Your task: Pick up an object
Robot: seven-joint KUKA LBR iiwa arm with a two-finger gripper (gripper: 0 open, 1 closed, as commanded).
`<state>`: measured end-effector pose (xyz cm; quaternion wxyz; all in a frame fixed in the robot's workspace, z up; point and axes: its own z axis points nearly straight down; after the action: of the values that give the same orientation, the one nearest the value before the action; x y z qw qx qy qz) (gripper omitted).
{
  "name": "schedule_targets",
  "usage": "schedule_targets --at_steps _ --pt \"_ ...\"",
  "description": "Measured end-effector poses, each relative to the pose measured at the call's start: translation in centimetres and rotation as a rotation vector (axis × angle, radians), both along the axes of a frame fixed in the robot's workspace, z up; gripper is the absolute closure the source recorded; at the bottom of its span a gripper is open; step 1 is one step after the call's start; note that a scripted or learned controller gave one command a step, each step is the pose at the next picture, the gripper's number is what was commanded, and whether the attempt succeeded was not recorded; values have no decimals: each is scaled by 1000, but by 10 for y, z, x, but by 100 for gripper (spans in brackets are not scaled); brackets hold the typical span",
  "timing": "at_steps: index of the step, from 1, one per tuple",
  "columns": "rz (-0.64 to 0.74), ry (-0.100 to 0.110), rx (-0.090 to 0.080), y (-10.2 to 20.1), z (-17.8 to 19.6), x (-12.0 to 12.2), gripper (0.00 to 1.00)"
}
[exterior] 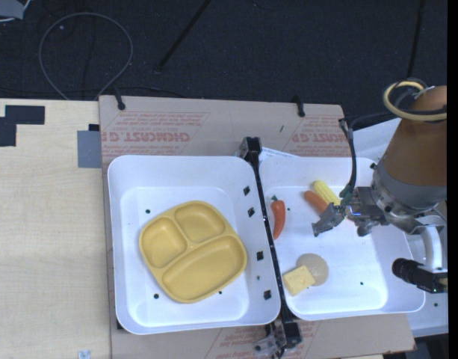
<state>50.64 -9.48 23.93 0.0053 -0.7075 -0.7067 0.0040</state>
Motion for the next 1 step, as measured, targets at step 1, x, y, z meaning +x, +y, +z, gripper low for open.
schedule_targets --at_steps 1 --pt "1 -11 -2 0 5 2 0"
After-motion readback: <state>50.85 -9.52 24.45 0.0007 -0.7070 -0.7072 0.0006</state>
